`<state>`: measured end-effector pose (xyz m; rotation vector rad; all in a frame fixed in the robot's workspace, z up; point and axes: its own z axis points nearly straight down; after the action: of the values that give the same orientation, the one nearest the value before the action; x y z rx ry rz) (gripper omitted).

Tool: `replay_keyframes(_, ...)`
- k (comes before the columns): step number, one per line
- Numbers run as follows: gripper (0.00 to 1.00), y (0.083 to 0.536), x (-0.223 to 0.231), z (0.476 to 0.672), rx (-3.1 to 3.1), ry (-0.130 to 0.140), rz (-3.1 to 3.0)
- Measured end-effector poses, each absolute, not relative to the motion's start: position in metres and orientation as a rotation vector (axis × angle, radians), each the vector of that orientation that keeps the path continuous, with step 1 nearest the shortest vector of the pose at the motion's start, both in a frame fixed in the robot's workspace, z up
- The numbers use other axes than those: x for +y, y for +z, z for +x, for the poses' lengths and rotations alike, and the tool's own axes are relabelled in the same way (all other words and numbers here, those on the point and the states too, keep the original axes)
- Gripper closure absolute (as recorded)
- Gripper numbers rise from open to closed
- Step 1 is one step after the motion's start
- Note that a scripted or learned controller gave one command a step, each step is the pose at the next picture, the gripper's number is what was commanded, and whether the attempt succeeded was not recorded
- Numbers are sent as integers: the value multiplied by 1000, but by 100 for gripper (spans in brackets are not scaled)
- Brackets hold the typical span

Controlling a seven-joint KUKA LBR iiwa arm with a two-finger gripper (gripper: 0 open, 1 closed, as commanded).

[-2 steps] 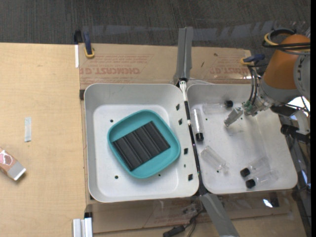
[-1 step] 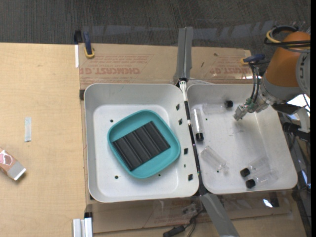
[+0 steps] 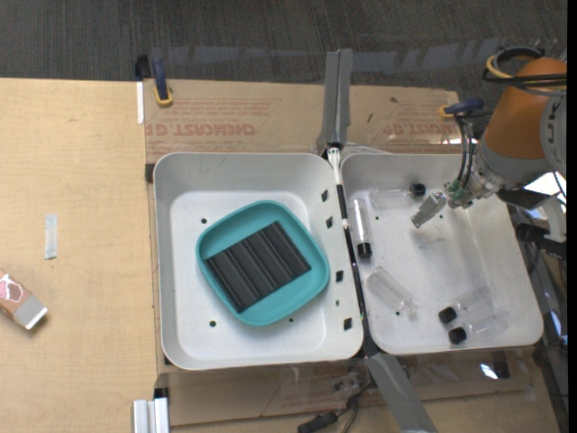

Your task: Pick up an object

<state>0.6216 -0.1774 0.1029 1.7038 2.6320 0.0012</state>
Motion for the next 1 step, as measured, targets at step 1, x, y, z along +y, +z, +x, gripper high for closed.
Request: replay_keyframes(1,100,113,-178,622,2630,2,1701)
